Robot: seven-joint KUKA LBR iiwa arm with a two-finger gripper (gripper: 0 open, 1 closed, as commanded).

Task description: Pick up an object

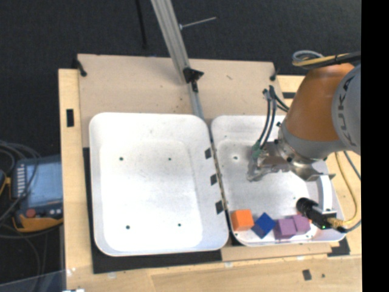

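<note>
Your end effector hangs over the middle of the right bin, and nothing is seen between its tips. I cannot tell from this slanted view if it is spread or pressed together, because the part is small and partly covered by the wrist and the cables. The things to pick lie all toward the near edge of the view from the end effector, in a row along the front wall of the same bin. The orange block is almost straight in front of the end effector, a little to its left in the picture. The blue block is just beside the orange one, and the purple block is further to the right, near a black part of the arm's equipment. All three are apart from the end effector, with bare bin floor between. The purple block looks longer than the others, with its long side along the bin wall. In my judgement the orange block is the nearest target, so the move should go toward the front wall and then down. Be careful, the wall close behind the blocks leaves little room there.
</note>
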